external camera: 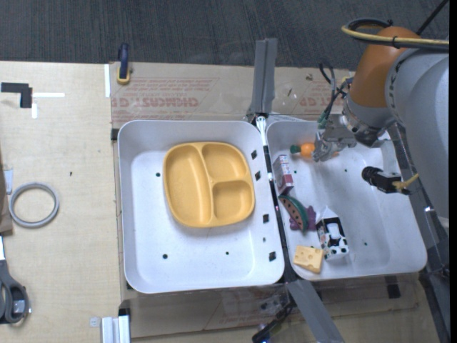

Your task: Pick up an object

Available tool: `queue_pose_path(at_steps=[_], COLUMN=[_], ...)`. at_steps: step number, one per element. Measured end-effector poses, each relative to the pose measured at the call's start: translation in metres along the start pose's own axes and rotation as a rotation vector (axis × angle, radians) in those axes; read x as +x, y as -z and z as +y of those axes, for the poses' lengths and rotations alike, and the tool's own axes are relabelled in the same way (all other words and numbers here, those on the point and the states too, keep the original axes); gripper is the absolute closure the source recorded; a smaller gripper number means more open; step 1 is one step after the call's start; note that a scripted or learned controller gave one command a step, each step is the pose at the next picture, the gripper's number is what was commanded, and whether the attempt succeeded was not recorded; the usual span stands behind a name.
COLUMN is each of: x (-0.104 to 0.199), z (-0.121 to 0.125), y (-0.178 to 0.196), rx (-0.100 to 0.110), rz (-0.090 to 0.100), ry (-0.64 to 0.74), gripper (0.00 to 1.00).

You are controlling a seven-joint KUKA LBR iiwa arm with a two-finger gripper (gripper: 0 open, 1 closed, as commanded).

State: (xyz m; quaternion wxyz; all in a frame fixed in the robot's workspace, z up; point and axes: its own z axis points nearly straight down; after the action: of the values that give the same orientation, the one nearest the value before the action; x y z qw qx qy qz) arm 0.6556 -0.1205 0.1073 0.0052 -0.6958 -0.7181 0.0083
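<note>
Your desk [57, 141] is pale wood, with dark carpet beyond its far edge and a strip of printed cardboard [182, 91] lying behind the two bins. On the desk's left side you have a grey ring [32, 204] and, nearer, a pair of scissors [11, 299].

The left bin [143, 263] holds a yellow divided plate [209, 184], set a little far of centre.

In the right bin [385, 241] the things lie mostly along the left wall: a small pink-and-white packet [283, 171], a dark green and purple toy [296, 213], a black-and-white toy [333, 236] and, nearest you, a wedge of yellow cheese [308, 258]. A small orange ball [307, 148] with a green bit beside it sits in the far left corner.

The gripper [325, 151] hangs over that far corner, just right of the orange ball. You cannot tell from here whether the fingers are spread or closed, and nothing shows between them.
</note>
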Motion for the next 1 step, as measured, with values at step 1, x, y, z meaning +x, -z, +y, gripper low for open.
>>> queue_pose_path(at_steps=[1], x=[-0.0158], z=[-0.0404], y=[-0.0030], rx=[-0.018], rz=[0.003], ry=[-0.088], gripper=[1.00])
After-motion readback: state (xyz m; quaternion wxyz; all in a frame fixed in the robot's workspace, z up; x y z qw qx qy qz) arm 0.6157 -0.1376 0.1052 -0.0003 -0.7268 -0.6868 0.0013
